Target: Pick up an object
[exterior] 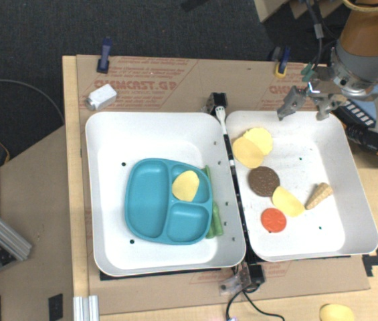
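— Camera view from above the bench, right? Tell me where the gripper (306, 103) sits.

— Up at the far edge of the right bin (349, 243), hanging over the rim. Its two fingers are spread wide apart with nothing between them. I'd say it is held high and splayed like that to be ready to come down over one of the pieces.

— Which pieces?

— They lie in a loose cluster toward the left half of that bin. Nearest the gripper are the yellow discs (253, 147), two flat rounds overlapping each other. Just below them is a brown cookie (264, 180), dark and speckled, touching a smaller yellow piece (287, 201) at its lower right. A tan wedge (320, 194) like a cone lies tilted beside that, and a red-orange disc (273, 220) sits at the bottom of the group.

— So which is the target?

— Can't tell; the task just says an object. My guess is the yellow discs, since they're closest. They look thin and flat against the floor, so the fingers may struggle to get under an edge.

— And the other bin?

— The left bin (108, 139) holds a blue divided tray (155, 206) with one yellow piece (186, 186) in its upper right compartment, and something green (213, 209) tucked along the tray's right side. That looks sorted away, well apart from the gripper.
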